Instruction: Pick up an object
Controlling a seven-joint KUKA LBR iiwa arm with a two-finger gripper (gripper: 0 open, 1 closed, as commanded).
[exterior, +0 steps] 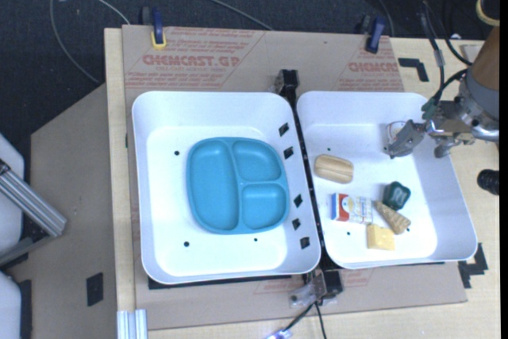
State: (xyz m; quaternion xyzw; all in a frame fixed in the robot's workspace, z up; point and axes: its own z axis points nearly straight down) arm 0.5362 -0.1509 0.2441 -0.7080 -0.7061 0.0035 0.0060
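Tool (403,140) hovers empty above right bin (444,242), near bread roll (333,167).

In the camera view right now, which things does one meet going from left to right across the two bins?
Blue divided plate → bread roll → red and white packet → yellow cheese wedge → gripper.

bins (151,171): glossy white plastic | tray (236,184): smooth matt blue plastic | bench board (119,131): matt printed cardboard
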